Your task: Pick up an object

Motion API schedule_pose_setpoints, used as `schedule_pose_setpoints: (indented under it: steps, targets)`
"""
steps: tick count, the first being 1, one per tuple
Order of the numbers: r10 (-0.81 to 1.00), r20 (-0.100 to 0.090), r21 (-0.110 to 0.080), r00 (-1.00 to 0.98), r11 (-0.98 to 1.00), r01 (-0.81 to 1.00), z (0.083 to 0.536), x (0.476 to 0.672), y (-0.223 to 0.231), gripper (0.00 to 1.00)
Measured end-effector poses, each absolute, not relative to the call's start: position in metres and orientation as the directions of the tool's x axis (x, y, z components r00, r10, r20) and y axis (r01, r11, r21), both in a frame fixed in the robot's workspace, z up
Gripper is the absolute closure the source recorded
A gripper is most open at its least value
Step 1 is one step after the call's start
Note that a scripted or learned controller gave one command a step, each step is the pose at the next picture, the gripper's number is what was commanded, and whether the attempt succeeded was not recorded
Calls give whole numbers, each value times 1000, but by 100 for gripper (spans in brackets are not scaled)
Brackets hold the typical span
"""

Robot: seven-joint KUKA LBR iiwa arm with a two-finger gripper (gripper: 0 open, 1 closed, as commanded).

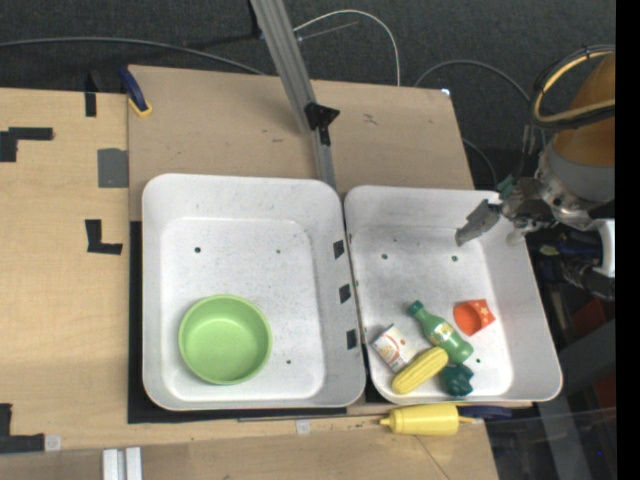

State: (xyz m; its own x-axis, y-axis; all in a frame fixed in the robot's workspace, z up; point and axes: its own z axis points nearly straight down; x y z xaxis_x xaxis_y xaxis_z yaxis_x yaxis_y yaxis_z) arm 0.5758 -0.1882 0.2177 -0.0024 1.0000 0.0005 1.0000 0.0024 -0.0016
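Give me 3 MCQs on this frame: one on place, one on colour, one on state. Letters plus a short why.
1. Where is the green bowl?
A. left bin, near corner
B. right bin
C. on the bench

2. What colour is the bottle lying outside the bins at the front edge?
A. red
B. yellow
C. blue

3. The gripper is:
A. holding the corn
B. holding the bowl
C. above the right bin's far side, holding nothing

Key: 1 A, the bowl sits in the left bin. 2 B, its body is yellow. 3 C, the corn lies apart in the right bin.
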Motion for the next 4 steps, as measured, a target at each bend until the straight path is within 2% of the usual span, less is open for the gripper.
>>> schedule_pose_setpoints:
  steps: [1,2,3,4]
  targets:
    - [1000,1,-2,-3,3,1000,218,576,-188,0]
    - [1000,0,-6,-2,2,1000,172,569,-184,0]
    - [1000,0,-7,-1,1,1000,116,574,-190,0]
    - [1000,-2,-1,-2,2,1000,88,574,-190,0]
